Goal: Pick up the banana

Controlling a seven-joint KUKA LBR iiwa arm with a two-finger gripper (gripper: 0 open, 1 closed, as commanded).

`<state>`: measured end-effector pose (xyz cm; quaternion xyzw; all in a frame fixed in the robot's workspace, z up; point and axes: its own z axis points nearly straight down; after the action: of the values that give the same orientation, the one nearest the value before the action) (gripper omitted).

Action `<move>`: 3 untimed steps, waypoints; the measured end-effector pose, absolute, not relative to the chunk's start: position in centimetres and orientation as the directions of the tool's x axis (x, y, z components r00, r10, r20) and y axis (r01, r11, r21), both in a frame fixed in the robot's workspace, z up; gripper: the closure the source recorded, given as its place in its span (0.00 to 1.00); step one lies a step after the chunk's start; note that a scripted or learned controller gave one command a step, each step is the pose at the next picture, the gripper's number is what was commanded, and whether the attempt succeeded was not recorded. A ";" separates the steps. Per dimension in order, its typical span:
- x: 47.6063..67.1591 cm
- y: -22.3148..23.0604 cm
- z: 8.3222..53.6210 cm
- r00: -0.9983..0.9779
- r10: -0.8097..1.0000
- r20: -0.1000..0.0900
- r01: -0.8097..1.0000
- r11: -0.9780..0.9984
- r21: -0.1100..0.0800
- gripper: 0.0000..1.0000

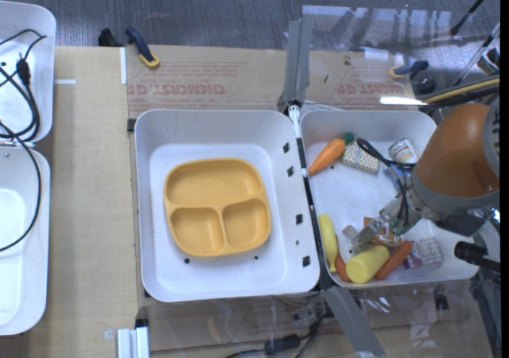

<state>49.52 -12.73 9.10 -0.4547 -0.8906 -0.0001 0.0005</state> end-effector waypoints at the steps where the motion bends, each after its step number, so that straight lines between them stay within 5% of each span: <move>1: 48.6 -10.0 9.6 -0.915 0.403 -0.023 0.403 0.915 0.009 0.00; 2: 48.3 -10.0 10.2 -0.914 0.405 -0.012 0.405 0.914 0.006 1.00; 3: 47.9 -9.1 19.1 -0.974 0.229 -0.001 0.229 0.974 0.001 1.00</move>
<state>47.89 -9.09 19.06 -0.1150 -0.9934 -0.0002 -0.0004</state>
